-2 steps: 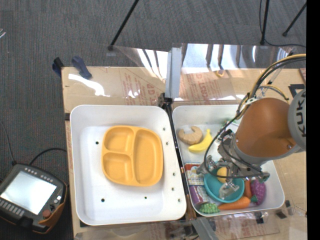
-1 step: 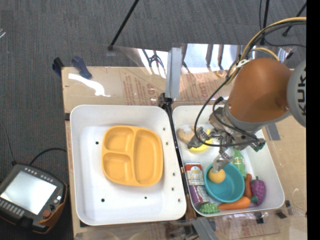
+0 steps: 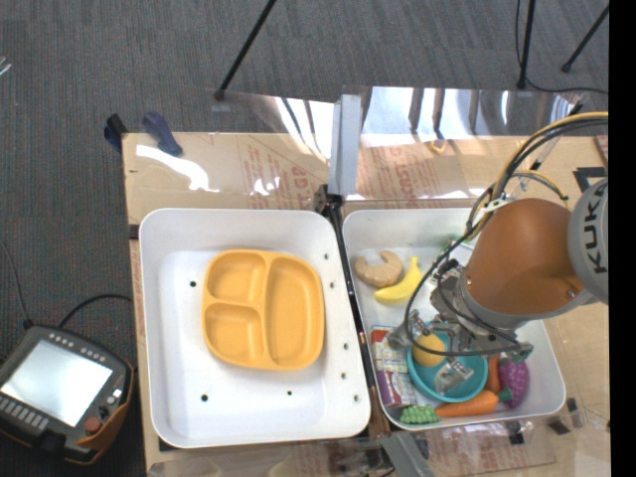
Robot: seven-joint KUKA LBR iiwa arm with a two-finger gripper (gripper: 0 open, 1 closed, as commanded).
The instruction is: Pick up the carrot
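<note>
The orange carrot (image 3: 473, 404) lies along the front wall of the right bin (image 3: 397, 229), its green top pointing left. My gripper (image 3: 454, 371) hangs over the teal bowl (image 3: 442, 385) just behind the carrot, reaching down from the orange wrist band (image 3: 522, 256). The bowl holds a yellow-orange round fruit (image 3: 429, 348). The carrot lies clear of the fingers, a little in front of them.
A croissant (image 3: 379, 267) and a banana (image 3: 401, 283) lie at the back left of the right bin. Purple grapes (image 3: 515, 378) sit beside the carrot's right end. The left bin (image 3: 159, 266) holds a yellow divided plate (image 3: 264, 308). A tablet (image 3: 60, 386) rests left of the bench.
</note>
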